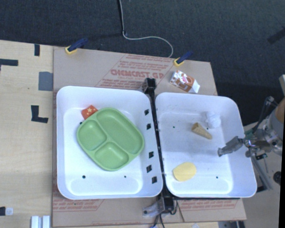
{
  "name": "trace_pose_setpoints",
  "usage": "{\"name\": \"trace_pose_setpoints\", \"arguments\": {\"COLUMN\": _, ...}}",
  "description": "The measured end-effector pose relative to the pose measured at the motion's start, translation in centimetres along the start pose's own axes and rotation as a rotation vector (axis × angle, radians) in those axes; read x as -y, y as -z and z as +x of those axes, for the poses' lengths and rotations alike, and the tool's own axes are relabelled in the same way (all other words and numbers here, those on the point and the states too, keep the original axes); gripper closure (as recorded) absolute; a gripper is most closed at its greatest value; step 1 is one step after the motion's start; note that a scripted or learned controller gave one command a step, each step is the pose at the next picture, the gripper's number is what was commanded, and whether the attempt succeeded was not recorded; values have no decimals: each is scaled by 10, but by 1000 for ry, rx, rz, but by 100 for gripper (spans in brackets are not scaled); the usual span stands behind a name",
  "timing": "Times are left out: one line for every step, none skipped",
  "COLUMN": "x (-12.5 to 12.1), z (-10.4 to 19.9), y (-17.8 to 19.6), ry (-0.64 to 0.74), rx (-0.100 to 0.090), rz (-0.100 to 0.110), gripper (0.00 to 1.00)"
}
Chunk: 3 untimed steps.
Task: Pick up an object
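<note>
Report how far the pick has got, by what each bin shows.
Done: nothing looks lifted. The yellow piece, the cone and the white lump all lie on the right bin floor; the green tray and orange block sit in the left bin. In hand: the claw is at the right bin's right side, with nothing between its fingers. Left: the whole grasp and lift.

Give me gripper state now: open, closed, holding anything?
Gripper: cannot be told from this view; it sits over the right bin, nothing visibly held.
</note>
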State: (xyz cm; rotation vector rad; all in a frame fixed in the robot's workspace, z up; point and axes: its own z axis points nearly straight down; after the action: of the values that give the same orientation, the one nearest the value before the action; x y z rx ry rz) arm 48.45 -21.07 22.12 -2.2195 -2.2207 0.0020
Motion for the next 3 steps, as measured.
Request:
{"name": "trace_pose_setpoints", "arguments": {"x": -52, "z": -11, "y": -108, "ry": 2, "rx": -2, "rz": 7, "gripper": 0}}
{"name": "trace_pose_setpoints", "arguments": {"x": -85, "z": -12, "y": -138, "ry": 2, "rx": 1, "rz": 0, "gripper": 0}}
{"name": "trace_pose_setpoints", "arguments": {"x": -127, "z": -12, "y": -136, "ry": 2, "rx": 2, "rz": -5, "gripper": 0}}
